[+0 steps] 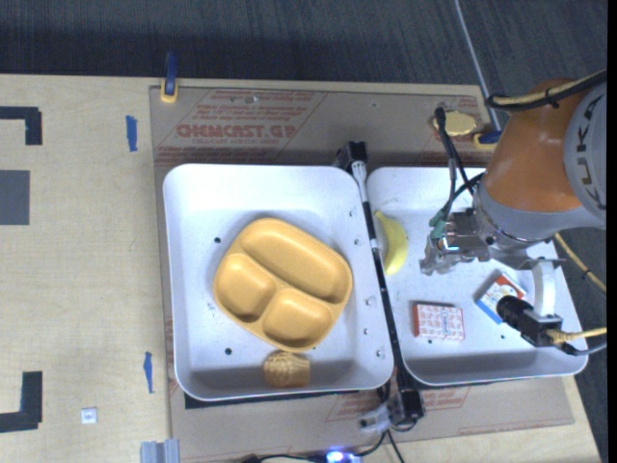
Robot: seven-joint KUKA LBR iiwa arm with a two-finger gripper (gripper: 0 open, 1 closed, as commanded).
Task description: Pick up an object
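Note:
My gripper (439,256) hangs low over the middle of the right bin (482,369), with nothing visibly in it. A yellow banana-shaped piece (392,242) lies just to its left, against the bin's left wall. Below the gripper a small red-and-white patterned box (438,320) lies flat on the bin floor. To the right, a little red, white and blue packet (498,295) is partly covered by the arm's black fitting. In the left bin (188,258) sits a yellow three-compartment dish (281,281), with a round tan object (286,367) below it.
The grey and orange arm (540,172) covers the right bin's upper right part, and cables trail from it over the bin's right edge. A black divider clamp (355,154) sits between the two bins at the back. Wooden bench surrounds both bins.

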